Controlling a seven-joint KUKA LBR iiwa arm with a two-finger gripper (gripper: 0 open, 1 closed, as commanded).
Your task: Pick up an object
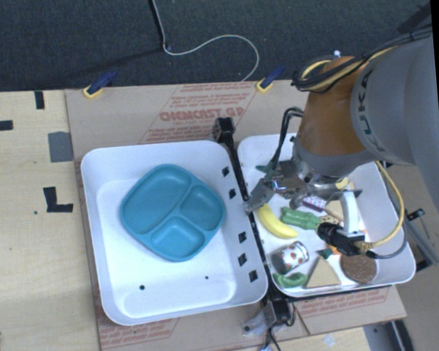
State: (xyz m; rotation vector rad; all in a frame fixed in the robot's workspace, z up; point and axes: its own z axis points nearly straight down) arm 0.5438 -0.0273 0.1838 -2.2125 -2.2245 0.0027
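Here, the gripper (pixel 270 192) hung low over the right bin (pixel 396 274), right of center frame; whether it was spread or pinching could not be told. Just below it lay a curved yellow banana (pixel 274 223) beside a green pepper-like piece (pixel 300 219). The left bin (pixel 103 242) held a blue divided plate (pixel 174 211).
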